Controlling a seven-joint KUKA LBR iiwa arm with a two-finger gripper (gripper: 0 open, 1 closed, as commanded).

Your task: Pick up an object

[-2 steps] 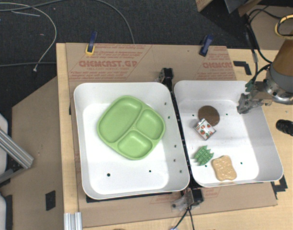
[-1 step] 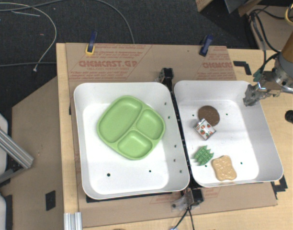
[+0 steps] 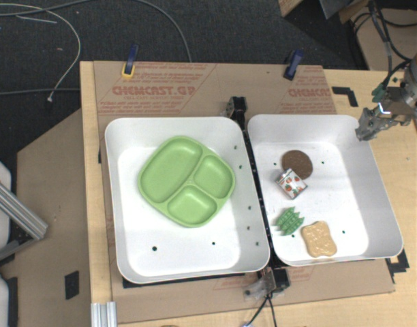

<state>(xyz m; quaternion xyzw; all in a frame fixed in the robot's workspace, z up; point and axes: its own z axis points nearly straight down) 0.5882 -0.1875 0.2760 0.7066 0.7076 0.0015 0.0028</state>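
The left white bin (image 3: 127, 237) holds a green divided plate (image 3: 187, 180), lying flat near its middle. In the right white bin (image 3: 372, 203), a brown round cookie (image 3: 296, 161) touches a small patterned carton (image 3: 291, 183) just below it; lower down lie a green leafy piece (image 3: 289, 221) and, beside it, a tan biscuit (image 3: 319, 239). The gripper (image 3: 367, 129) hangs at that bin's upper right corner, apart from every object; whether it is spread or closed cannot be told.

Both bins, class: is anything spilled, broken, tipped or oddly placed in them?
Nothing is spilled or broken. The green divided plate lies turned at an angle in the left bin, and the small printed box sits skewed in the right bin.
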